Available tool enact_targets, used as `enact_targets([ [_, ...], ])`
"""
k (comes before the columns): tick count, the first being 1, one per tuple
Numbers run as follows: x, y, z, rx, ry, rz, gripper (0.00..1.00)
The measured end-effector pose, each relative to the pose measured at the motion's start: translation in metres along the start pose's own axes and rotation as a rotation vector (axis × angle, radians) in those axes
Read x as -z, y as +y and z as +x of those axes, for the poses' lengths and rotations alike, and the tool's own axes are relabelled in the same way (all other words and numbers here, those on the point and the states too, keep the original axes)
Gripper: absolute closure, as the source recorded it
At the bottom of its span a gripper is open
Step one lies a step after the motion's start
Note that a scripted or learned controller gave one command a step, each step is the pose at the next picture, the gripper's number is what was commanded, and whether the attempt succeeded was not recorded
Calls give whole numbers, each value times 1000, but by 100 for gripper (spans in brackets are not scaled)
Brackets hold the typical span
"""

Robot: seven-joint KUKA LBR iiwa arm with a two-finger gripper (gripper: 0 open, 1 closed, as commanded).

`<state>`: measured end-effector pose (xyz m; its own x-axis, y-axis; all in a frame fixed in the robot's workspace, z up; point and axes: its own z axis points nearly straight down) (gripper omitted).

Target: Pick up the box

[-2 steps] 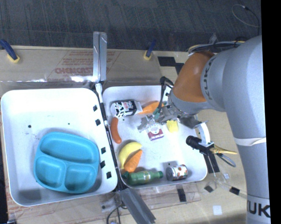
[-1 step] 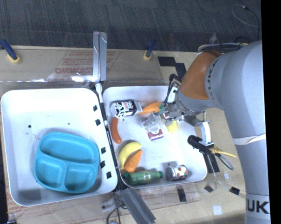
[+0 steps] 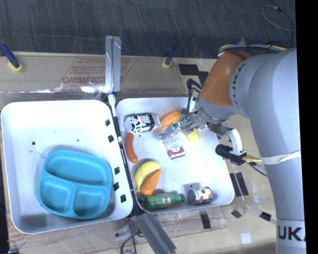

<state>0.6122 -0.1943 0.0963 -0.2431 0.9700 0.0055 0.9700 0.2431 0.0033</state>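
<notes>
The box [image 3: 174, 147] is small, red and white, and lies flat near the middle of the right bin [image 3: 220, 175]. My gripper [image 3: 180, 126] reaches down from the right and hangs over the box's far end, very close to it or touching it. The wrist and its grey metal parts hide the gripper's tip. An orange carrot [image 3: 170, 118] lies just behind the gripper, and a small yellow piece [image 3: 193, 136] lies right of the box.
In the right bin lie a black-and-white carton [image 3: 141, 122], a red sausage [image 3: 130, 147], a banana [image 3: 144, 171] with a second carrot [image 3: 151, 182], a green bottle [image 3: 162, 200] and a can [image 3: 200, 195]. The left bin [image 3: 22, 124] holds a blue divided plate [image 3: 74, 184].
</notes>
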Motion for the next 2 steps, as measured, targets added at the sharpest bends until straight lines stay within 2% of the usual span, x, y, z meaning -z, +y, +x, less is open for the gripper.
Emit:
enact_targets([
  [1,-5,-17,36,-142,-3,7,0],
  [2,47,53,27,-358,-6,3,0],
])
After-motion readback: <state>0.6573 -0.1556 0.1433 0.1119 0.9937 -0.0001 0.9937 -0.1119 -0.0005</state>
